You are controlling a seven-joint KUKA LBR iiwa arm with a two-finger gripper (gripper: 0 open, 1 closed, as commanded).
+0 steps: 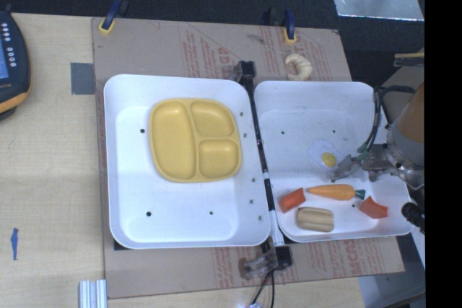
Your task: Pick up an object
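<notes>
The right bin [303, 101] holds several small toy foods along its near side: an orange carrot [332, 192], a red wedge [291, 200], a tan bread roll [315, 219] and a red piece [373, 208]. A pale translucent disc with a yellow centre [325, 156] lies just above the carrot. My gripper [346, 165] reaches in from the right, low over the bin. Its tip is right beside the disc and a little above the carrot's right end. I see nothing held in it.
The left bin [130, 220] holds a yellow divided plate [195, 138]. A pale curled toy [298, 66] lies on the cardboard behind the right bin. Clamps sit at the bins' joint, and a pendant [11, 61] rests at the far left.
</notes>
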